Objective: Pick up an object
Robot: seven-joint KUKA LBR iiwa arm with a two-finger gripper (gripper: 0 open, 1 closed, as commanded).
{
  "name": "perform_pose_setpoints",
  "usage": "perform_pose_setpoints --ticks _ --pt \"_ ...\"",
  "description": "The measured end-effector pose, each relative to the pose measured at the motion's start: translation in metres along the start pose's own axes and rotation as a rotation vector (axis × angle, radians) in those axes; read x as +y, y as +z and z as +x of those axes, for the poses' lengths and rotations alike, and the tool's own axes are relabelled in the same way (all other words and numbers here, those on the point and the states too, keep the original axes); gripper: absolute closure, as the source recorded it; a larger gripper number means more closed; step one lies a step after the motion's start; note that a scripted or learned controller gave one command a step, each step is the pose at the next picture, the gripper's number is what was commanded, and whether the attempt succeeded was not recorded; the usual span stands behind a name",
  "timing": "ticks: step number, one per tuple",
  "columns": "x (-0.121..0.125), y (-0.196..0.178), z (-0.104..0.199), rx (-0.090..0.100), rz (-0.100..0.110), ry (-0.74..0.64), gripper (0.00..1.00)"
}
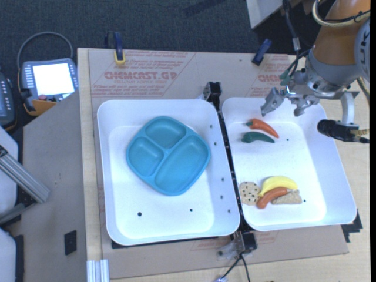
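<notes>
Hovering at the upper right of the frame, the end effector hangs over the far edge of the right bin, its two grey fingers spread wide with nothing between them. Just below and left of it lie an orange-red chili pepper and a dark green pepper, close together, clear of the bin's walls. Toward the lower part of that bin a cluster sits touching: a spotted cookie, a yellow banana, a sausage and a slice of bread. Open white floor lies between the peppers and this cluster.

At frame centre-left, the left bin carries a blue divided plate, with bare floor around it on all sides. Both bins meet along a dark seam. Brown board on the desk reads "CHEMCAST" in red print. A lit tablet rests at the upper left.
</notes>
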State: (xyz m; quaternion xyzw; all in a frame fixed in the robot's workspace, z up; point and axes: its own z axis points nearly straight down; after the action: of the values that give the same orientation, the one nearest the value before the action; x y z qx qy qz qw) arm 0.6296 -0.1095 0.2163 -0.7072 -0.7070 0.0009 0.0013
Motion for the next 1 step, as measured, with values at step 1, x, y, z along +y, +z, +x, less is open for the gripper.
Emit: perform_pose_setpoints --ticks 1 --pt "0.0004 -0.0007 0.0000 0.000 -0.002 0.000 0.00"
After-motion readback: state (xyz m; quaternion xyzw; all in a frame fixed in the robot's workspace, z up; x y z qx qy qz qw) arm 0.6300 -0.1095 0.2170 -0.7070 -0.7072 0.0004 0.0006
